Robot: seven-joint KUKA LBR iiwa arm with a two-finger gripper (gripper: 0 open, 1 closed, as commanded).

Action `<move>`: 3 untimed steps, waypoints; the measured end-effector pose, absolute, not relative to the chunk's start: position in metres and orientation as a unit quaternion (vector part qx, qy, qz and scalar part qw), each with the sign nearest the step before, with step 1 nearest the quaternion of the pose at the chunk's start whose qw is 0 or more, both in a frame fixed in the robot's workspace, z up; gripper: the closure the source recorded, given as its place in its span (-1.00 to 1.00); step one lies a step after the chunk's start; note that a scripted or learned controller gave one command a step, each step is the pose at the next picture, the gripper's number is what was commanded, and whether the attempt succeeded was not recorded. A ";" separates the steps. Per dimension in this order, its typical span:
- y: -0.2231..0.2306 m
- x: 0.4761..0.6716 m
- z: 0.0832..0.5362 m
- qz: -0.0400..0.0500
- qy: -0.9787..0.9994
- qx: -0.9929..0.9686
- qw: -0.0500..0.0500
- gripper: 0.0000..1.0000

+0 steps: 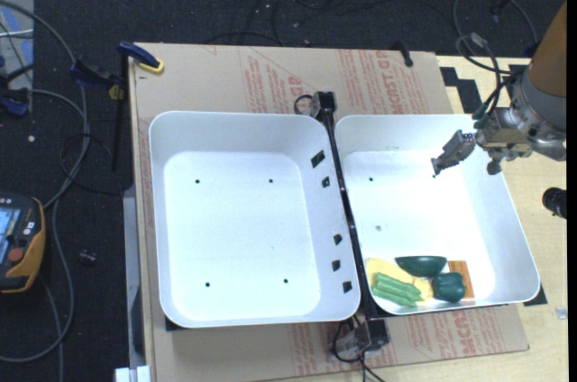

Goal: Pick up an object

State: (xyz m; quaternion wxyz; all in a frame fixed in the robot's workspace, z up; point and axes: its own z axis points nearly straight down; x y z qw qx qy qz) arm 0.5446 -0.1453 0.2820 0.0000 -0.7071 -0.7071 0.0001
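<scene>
Here the claw [464, 150] hangs over the upper part of the right bin [514, 218], and whether it is released or clenched cannot be told from this slant; nothing shows in it. The objects cluster well below it in the picture, slightly to its left, at the bin's near edge: a ridged green piece [394, 289] lying slantwise, a dark green bowl [421, 264], a teal lump [449, 286], all partly over a yellow piece [381, 268]. The coming move probably needs travel toward that near edge, then descent.
</scene>
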 end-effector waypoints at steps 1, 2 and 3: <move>-0.145 0.545 0.292 0.000 -0.707 -0.707 0.000 1.00; -0.019 0.553 0.267 0.000 -0.711 -0.703 0.002 1.00; -0.002 0.515 0.440 -0.005 -0.708 -0.706 -0.004 1.00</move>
